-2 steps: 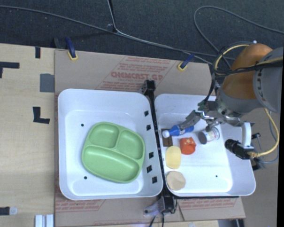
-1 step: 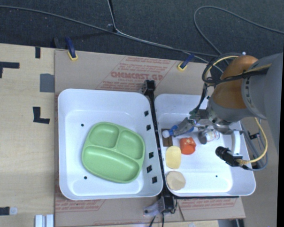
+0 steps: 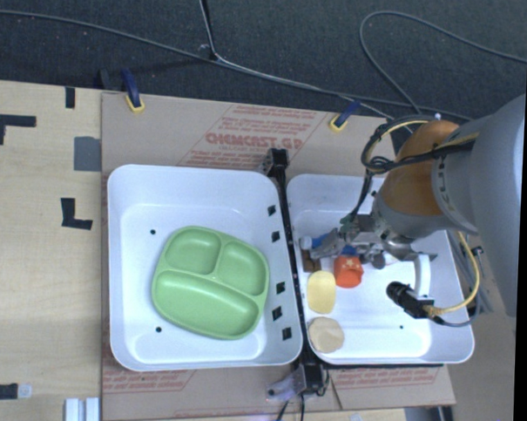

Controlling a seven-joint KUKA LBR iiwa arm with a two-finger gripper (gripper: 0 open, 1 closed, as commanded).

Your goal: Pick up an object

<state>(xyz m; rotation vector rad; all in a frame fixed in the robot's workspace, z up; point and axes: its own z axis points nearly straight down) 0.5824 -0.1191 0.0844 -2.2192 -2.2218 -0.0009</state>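
Here, gripper (image 3: 353,251) low in right bin (image 3: 445,348), grip state unclear, orange object (image 3: 349,272) just beside, open floor rightward.

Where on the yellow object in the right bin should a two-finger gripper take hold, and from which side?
Probably from above, across the narrow middle of the yellow object. It lies elongated toward the beige piece; the orange piece crowds its upper right.

I see two white bins side by side on a cardboard sheet (image 3: 249,139) with red print, laid over my wooden bench (image 3: 34,265). The left bin (image 3: 129,191) holds a green divided plate (image 3: 211,282). Black cables (image 3: 252,69) cross the dark floor (image 3: 97,32) beyond.
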